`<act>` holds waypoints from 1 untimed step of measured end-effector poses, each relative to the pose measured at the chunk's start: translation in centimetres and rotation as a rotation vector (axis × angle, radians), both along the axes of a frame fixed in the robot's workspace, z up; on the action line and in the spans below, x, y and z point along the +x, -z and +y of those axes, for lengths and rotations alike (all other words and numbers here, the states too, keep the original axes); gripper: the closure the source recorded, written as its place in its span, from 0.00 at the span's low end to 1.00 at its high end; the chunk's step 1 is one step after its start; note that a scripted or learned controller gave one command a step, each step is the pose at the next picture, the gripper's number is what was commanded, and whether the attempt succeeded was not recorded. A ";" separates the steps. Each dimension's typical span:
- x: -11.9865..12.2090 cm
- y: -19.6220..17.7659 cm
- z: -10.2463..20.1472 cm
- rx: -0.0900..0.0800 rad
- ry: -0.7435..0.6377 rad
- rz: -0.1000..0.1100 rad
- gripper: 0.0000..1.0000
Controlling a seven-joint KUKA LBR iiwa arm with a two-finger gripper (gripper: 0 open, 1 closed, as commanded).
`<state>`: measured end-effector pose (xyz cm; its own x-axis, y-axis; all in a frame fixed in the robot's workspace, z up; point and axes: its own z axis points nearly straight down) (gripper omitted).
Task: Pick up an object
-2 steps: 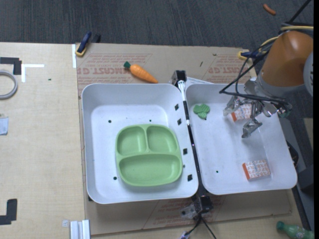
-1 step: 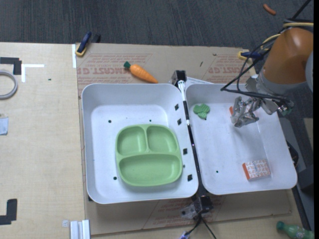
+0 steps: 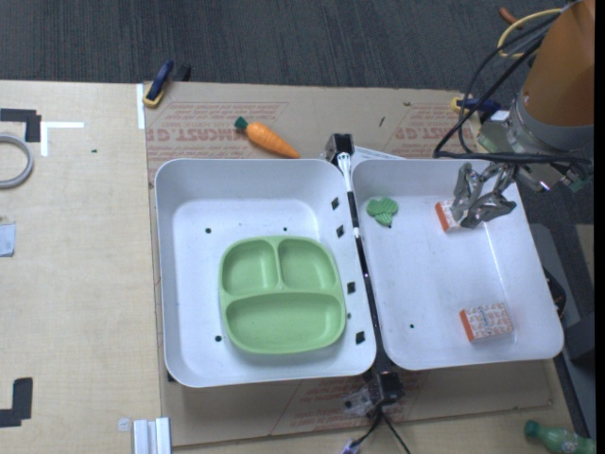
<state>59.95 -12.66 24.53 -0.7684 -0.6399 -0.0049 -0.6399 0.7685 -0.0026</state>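
Note:
My gripper (image 3: 475,206) hangs over the far right part of the right bin (image 3: 529,282), below the arm's orange band. A small white box with an orange end (image 3: 442,218) lies just to the left of the gripper tip, touching or very close to it; I cannot tell whether it is gripped. A second small orange-and-white box (image 3: 487,322) lies near the bin's front right corner. A green leafy toy (image 3: 383,210) rests at the bin's far left.
The left bin (image 3: 189,253) holds a green divided plate (image 3: 281,294). A toy carrot (image 3: 267,137) lies on the cardboard behind the bins. Cables hang around the arm at the upper right. A green bottle (image 3: 558,435) lies off the bench at the lower right.

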 end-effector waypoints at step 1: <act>-3.2 1.4 2.6 0.000 -0.125 0.004 1.00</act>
